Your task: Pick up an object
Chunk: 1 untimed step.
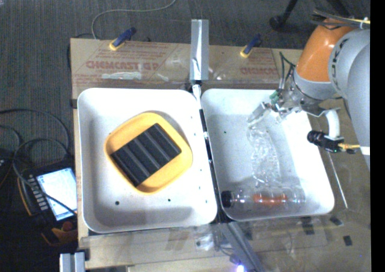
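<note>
Right bin point(313, 204): your gripper point(278, 101), finger state impossible to tell, meets crumpled clear plastic point(263, 144) at its top end, likely aiming to lift it.

Two blue clamps point(122, 38) hold cardboard point(132, 63); tablet point(57, 191) on floor

Two bins side by side at frame centre on the table point(120, 63), ridged tray point(149, 151) in the left bin point(96, 108), bottle point(264, 197) lying along the right bin's point(228, 114) lower edge, crumpled plastic wrap point(263, 147) above it, gripper point(278, 101) at that bin's upper right.
</note>
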Motion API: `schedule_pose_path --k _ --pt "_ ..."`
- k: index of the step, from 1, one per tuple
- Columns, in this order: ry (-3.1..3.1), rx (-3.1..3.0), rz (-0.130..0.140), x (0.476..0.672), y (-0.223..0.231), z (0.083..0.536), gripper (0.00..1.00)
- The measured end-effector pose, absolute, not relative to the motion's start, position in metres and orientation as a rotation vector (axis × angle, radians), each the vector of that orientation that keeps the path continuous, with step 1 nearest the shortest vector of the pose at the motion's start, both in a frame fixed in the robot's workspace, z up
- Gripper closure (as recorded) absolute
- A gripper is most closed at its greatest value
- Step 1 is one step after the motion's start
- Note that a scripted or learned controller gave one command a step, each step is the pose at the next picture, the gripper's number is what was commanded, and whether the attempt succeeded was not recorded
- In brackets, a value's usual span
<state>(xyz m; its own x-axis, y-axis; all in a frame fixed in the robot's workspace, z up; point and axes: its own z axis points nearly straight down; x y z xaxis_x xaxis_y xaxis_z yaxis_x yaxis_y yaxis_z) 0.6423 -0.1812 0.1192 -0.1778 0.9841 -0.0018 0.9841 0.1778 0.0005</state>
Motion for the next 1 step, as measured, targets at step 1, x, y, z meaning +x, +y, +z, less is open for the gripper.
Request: schedule_pose_path --k 1 --pt "2.526 1.843 0.003 0.6116 -0.1610 0.0912 0.00"
